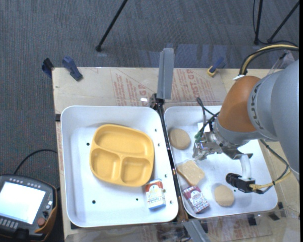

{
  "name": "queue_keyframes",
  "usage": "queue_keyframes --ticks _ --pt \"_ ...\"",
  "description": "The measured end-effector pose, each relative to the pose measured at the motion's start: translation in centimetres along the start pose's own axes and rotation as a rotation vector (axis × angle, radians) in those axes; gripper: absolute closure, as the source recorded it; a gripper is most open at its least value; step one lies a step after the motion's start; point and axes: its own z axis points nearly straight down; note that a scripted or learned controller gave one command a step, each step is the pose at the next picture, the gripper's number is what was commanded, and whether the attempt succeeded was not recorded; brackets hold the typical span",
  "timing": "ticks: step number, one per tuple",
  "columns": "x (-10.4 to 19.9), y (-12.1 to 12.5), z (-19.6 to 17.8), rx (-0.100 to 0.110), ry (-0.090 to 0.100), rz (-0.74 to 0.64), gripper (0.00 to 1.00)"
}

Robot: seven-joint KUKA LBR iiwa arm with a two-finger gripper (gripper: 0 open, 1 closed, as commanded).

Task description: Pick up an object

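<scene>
Glossy boxy red carton [195,198]

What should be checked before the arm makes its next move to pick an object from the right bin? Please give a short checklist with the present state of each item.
1. Gripper is over the shallow white right bin: ok.
2. Gripper is holding an object: cannot tell.
3. Targets lie within the bin: round tan cookie, pale yellow cheese-like wedge, small red carton, second round tan cookie: ok.
4. Wedge and red carton are well apart for a clean grasp: not ok, they lie close together.
5. Yellow divided plastic tray and small red-and-white carton in the left bin are away from the arm: ok.
</scene>
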Motion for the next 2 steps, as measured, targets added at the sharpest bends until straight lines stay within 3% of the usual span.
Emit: queue_keyframes --ticks 1,2 --pt "-6.9 -1.4 -0.1 -0.002 -0.003 0.005 1.0" --pt "-2.5 7.2 0.0 -0.001 0.0 -0.003 1.0"
